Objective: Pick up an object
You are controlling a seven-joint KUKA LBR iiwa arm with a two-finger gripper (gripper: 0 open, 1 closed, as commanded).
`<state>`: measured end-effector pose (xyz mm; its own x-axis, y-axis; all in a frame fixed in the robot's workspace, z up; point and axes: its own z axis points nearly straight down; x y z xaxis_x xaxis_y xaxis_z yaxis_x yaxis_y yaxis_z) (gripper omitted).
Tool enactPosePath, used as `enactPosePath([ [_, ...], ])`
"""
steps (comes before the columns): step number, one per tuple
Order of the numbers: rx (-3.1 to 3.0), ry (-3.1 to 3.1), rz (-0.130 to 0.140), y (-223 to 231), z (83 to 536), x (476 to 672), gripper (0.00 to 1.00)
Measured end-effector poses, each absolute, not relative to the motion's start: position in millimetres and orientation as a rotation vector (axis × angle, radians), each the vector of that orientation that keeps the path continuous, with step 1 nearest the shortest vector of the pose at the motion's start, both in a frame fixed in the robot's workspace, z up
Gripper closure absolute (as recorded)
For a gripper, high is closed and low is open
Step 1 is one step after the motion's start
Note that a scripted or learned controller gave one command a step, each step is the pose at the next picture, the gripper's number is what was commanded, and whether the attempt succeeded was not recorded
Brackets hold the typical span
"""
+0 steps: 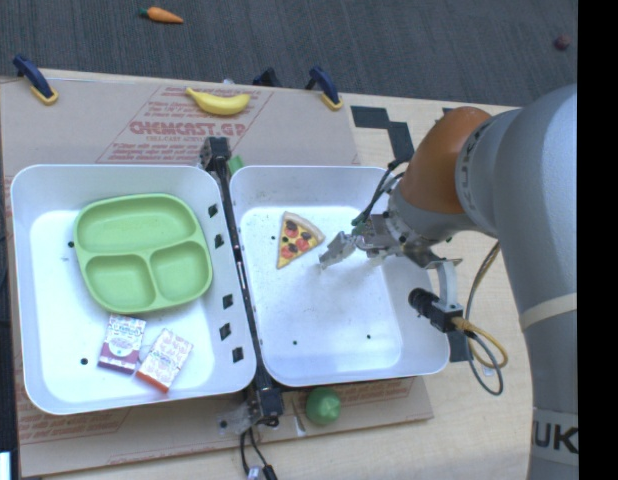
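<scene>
Over the right bin [389, 353], the gripper [334, 253] hangs just beside the pizza slice [297, 239]. Its fingers look spread apart, gripping nothing. The green plate [141, 250] sits in the left bin [34, 298].

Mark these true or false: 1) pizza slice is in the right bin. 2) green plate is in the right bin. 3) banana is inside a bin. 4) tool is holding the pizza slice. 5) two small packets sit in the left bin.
1) True. The pizza slice lies in the right bin.
2) False. The green divided plate sits in the left bin.
3) False. The banana lies on the cardboard behind the bins.
4) False. The tool is just right of the slice, with nothing seen between its fingers.
5) True. The two small packets lie below the plate, near the left bin's front edge.
</scene>
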<state>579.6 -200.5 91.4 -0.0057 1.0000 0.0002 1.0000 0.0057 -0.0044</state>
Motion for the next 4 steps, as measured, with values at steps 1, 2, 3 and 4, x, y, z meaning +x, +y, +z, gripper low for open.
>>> enactPosePath([
  [1,-2.216,-2.226,0.000,-211,92,656.9,0.00],
  [2,-2.211,-2.229,0.000,-210,103,657.4,1.00],
  [3,-2.209,-2.230,0.000,-210,103,657.3,0.00],
  [4,-2.207,-2.232,-0.001,-210,113,657.9,1.00],
])
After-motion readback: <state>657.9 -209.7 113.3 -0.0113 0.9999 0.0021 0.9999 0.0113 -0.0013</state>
